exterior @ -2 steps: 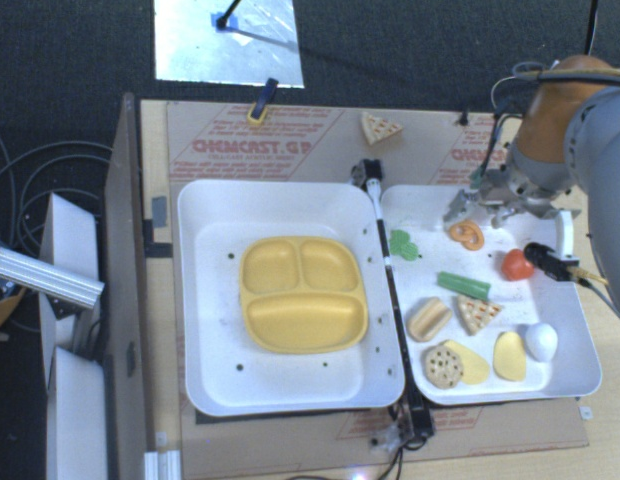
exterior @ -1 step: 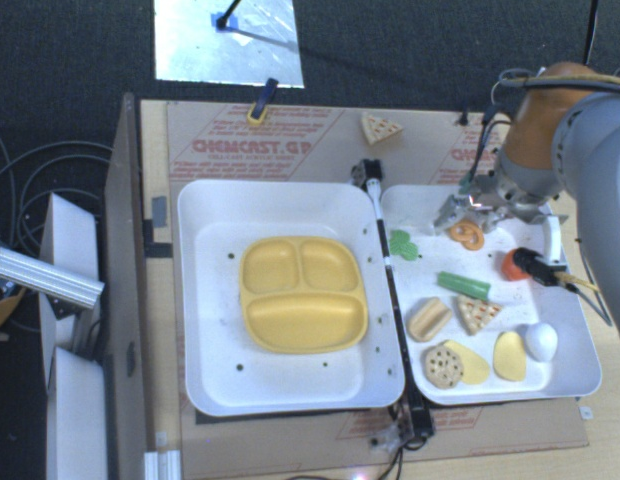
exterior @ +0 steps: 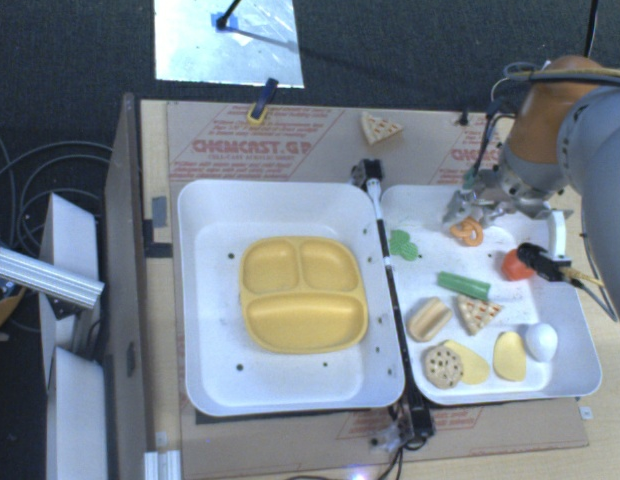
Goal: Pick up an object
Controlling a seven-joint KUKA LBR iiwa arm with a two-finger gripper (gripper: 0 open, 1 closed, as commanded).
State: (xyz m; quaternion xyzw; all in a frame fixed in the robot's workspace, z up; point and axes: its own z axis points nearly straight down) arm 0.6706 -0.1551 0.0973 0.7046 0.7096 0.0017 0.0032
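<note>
Pretzel [exterior: 468, 232] looks like the pick here, a little orange twisted piece of toy food sitting near the back of the right bin [exterior: 590, 363], just under and beside the gripper [exterior: 477, 206]. The arm [exterior: 580, 118] comes in from the right and hangs low over that corner. Can't honestly tell how the jaws are set from this angle, the metal bits blur together, and nothing is visibly between them.

My guess on handling: the pretzel is light hard plastic, stiff, probably a bit slick, and it lies flat. The loops give edges to bite on, so closing across its narrow width over the outer rim seems the safest hold. Pinch too near one end and it could squirt out sideways.

Plenty of neighbours in that bin: a green leafy piece [exterior: 402, 244] by the divider, a green bean-shaped stick [exterior: 463, 284], a red tomato-looking thing [exterior: 517, 264], a hot dog bun [exterior: 429, 318], a pizza slice [exterior: 478, 313], a cookie [exterior: 443, 365], yellow chips [exterior: 509, 355] and a white egg [exterior: 540, 341]. None touch the pretzel, so there's room to come down.

The left bin [exterior: 205, 268] holds a yellow divided tray [exterior: 303, 294]. Another pizza slice [exterior: 381, 127] lies on the tabletop [exterior: 320, 148] behind the bins.
</note>
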